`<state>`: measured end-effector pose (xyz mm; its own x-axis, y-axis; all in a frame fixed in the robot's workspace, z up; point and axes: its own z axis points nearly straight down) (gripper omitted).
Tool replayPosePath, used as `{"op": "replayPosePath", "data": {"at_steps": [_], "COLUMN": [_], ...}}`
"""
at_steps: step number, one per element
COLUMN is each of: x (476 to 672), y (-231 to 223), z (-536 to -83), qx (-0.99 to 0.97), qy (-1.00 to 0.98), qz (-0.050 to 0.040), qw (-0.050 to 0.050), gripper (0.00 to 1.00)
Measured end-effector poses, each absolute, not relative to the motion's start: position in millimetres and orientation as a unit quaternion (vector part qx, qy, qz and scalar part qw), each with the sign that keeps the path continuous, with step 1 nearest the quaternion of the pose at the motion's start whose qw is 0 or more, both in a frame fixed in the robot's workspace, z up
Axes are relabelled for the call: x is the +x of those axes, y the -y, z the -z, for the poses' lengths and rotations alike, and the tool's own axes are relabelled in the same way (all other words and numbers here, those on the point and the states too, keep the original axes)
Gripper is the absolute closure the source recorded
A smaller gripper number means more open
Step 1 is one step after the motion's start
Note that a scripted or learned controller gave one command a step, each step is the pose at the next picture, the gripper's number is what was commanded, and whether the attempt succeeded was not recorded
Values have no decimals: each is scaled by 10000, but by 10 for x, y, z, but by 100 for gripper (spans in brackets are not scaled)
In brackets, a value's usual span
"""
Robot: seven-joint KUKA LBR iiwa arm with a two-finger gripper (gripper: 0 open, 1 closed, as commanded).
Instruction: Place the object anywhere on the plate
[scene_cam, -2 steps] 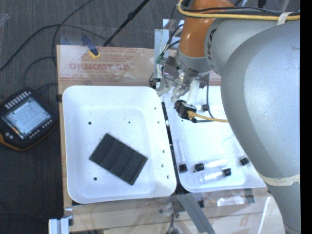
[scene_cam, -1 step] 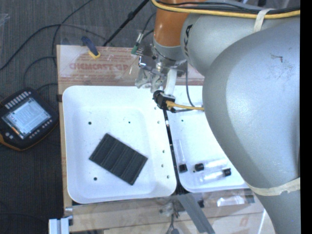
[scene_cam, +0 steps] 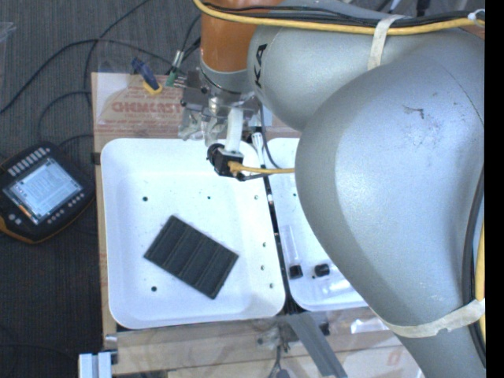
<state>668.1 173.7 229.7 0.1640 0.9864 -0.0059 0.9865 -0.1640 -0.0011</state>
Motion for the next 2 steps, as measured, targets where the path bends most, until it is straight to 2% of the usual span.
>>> {"op": "replayPosePath", "data": {"at_steps": [1, 2], "x": [6676, 6512], "y": [-2328, -2327], "z": [-2148, -1847], "qx": [7914, 6513], "qy": [-6114, -7588], "qz": [26, 21], "qw": [10, -3], "gripper": [100, 100]}}
